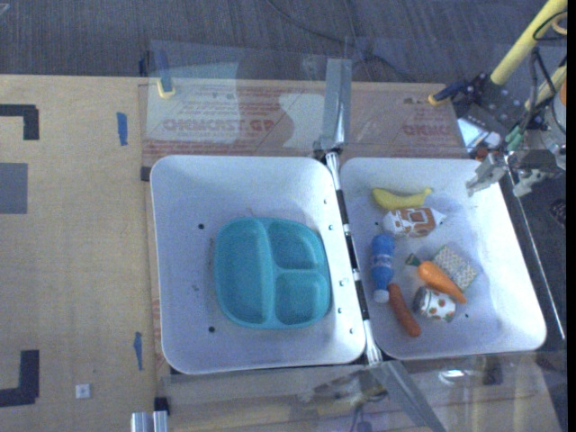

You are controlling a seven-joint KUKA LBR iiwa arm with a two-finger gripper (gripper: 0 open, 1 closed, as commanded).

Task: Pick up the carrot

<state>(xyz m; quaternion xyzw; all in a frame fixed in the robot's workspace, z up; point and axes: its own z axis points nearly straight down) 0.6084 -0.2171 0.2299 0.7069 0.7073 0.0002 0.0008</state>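
Now, carrot [441, 280]: lying in the right bin [513, 268], between a checkered block [456, 264] and a spotted ball [436, 305].
My gripper [490, 171]: at that bin's upper right corner, well apart from the carrot; finger state I cannot tell.
Left bin [180, 241]: 1 teal tray [272, 272].

We see 2 white bins side by side. L bin [180, 187] holds a teal divided plate [271, 272]. R bin [513, 268] holds a banana [401, 196] at top, a brown-and-white toy [410, 222] just below it, a blue bottle [382, 265], a red sausage-like piece [403, 310], a round spotted item [436, 305] and a checkered block [456, 264].
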